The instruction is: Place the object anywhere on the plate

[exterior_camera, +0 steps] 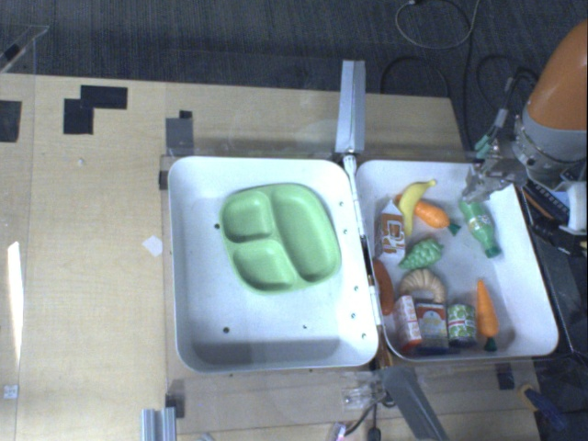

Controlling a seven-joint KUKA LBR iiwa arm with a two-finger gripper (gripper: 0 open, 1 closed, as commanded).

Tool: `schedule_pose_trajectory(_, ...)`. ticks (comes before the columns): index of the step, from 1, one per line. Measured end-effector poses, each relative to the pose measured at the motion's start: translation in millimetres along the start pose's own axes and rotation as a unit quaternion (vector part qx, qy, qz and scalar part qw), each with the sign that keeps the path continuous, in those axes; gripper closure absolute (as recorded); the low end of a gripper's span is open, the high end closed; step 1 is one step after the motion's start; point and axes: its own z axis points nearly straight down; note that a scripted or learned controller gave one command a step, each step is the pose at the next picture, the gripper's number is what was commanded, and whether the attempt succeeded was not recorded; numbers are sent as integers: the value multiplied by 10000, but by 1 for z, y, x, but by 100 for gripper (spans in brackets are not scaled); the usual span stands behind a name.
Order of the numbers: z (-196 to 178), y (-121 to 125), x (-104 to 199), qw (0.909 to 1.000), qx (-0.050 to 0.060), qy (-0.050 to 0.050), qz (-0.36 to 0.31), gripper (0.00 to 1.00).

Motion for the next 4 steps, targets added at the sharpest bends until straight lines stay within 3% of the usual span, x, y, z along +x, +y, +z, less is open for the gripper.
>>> schedule_pose_trajectory(1, -4, 59, 60, 9946, -3, 7, 1035, 100)
schedule_pose_trajectory(2, -21, 60, 125, 9812, 6, 10, 1929, 100)
schedule_pose_trajectory(3, -24, 59, 112, 9561, 12, 8, 2930, 100)
schedule_pose_trajectory(4, -29, 60, 178, 9646, 11, 11, 2638, 100)
